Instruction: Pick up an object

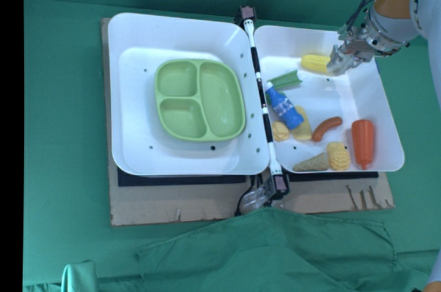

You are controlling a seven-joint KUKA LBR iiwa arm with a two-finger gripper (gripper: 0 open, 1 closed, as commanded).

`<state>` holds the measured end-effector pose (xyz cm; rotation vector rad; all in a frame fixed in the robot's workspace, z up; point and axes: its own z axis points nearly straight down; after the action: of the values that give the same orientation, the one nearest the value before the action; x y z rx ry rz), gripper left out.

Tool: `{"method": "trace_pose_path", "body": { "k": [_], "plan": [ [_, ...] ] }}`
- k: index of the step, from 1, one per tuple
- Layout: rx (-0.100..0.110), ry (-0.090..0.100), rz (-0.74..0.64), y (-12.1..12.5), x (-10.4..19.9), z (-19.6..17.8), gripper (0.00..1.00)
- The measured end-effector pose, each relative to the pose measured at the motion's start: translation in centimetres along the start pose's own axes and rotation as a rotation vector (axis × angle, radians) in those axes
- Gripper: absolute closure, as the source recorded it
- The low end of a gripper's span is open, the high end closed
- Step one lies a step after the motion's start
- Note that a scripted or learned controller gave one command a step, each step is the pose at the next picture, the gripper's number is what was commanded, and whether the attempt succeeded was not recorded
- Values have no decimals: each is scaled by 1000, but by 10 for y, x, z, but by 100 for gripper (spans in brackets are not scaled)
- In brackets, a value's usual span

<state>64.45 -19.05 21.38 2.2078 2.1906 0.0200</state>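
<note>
From the camera above the bench, I see my pincer (pixel 342 62) low over the far part of the right bin (pixel 386 111), and I think I am at the reaching step, just before a grab. I cannot tell if the pincer is released or clenched, because it is too small and blurry here. The yellow corn (pixel 315 63) lies right beside the pincer, on the side toward the other bin, touching it or almost. That looks like the thing to pick. Next I think I must get the corn between the tips, squeeze, and lift straight up. A green pea pod (pixel 286 80) lies just past the corn and could get bumped. Nearer to me from the pincer are a blue bottle (pixel 284 108), a sausage (pixel 326 128), an orange carrot (pixel 363 142), a second corn piece (pixel 338 155) and a cone (pixel 311 162), all well apart from it. The bin wall is close behind the pincer. Far off in the left bin (pixel 131 63) sits a green plate (pixel 200 99).
</note>
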Motion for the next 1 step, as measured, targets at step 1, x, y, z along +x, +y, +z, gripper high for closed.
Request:
{"method": "trace_pose_path", "body": {
  "k": [1],
  "plan": [
    [2,0,0,0,0,1,0]
  ]
}}
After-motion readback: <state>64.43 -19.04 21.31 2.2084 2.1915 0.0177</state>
